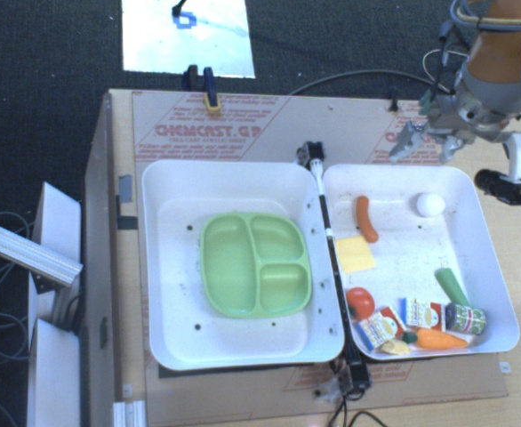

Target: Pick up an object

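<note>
Gripper: poised above the far rim of the right bin, fingers spread apart, nothing between them. Probably a staging height from which a descent could begin; no object has been engaged.

Contents of the right bin, listed outward from the fingers:
- White egg: just below the fingers, nearest candidate, lying free near the far wall. Round, so likely to roll or slip from a pinch.
- Sausage: below and to the left of the fingers, lying lengthwise, apart from its neighbours.
- Yellow cheese slice: further from the fingers, flat on the floor; judged hard to get under.
- Tomato: far from the fingers, against the dividing wall.
- Green cucumber, small can, carton, carrot: farthest from the fingers, crowded along the near wall, touching or nearly so; tight room for fingers.

Left bin: well left of the fingers, holds a green divided plate.
</note>
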Robot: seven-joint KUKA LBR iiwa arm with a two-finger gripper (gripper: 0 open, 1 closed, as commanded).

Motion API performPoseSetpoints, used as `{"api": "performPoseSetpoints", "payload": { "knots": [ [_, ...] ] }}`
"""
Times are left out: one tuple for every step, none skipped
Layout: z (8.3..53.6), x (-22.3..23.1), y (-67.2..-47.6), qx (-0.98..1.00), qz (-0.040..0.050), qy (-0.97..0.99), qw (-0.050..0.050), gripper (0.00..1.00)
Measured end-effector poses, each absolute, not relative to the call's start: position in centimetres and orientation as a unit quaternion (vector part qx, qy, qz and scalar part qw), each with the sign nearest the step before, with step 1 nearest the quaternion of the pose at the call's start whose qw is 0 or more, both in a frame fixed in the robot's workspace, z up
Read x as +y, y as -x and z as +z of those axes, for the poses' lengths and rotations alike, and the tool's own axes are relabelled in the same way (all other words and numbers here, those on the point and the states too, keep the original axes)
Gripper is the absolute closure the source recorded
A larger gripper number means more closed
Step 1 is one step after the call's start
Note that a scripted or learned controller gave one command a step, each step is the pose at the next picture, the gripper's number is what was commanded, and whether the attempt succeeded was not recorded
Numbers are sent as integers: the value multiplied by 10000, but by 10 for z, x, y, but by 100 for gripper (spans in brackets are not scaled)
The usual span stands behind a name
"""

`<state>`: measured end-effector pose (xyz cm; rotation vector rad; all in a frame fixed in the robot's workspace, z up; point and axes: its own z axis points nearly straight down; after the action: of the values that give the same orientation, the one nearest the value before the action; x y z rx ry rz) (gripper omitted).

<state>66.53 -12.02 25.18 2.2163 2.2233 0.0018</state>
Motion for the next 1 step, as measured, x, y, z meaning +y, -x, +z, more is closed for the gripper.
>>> {"api": "performPoseSetpoints", "payload": {
  "knots": [
    [86, -113, -668, 7086, 0, -7056, -3, 0]
  ]
}}
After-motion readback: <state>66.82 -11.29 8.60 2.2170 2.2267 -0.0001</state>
